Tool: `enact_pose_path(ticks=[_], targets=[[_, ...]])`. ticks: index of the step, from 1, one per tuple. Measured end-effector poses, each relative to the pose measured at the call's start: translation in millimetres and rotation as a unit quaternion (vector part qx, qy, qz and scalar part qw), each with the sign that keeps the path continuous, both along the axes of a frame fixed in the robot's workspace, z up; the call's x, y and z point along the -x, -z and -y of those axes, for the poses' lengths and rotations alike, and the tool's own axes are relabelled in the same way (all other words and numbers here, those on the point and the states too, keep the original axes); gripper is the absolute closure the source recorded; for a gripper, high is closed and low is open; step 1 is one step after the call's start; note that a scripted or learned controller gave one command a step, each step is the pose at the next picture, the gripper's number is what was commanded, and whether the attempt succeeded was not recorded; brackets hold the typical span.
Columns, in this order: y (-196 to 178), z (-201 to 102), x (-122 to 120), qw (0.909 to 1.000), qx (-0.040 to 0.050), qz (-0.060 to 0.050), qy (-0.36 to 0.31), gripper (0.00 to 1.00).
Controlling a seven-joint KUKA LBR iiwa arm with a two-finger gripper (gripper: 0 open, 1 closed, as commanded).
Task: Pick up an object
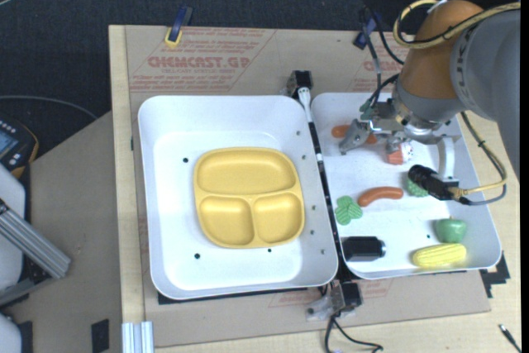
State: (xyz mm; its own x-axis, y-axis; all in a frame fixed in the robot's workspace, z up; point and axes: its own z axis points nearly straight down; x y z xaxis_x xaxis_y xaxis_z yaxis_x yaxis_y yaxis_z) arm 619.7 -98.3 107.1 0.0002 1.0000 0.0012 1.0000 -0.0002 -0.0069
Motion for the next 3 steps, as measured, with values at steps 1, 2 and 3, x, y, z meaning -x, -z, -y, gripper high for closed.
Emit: enact_pose_path(ticks=[1,2,3], targets=[[24.1,-0.9,0.7,1.0000,0.0000,0.001,0.000,0.00],[11.5,-0.5,-0.5,1.0000,0.0003,0.003,0.001,1.00],[-50.0,5.8,-7.5,1.0000,0.0017,0.008,0.000,1.00]])
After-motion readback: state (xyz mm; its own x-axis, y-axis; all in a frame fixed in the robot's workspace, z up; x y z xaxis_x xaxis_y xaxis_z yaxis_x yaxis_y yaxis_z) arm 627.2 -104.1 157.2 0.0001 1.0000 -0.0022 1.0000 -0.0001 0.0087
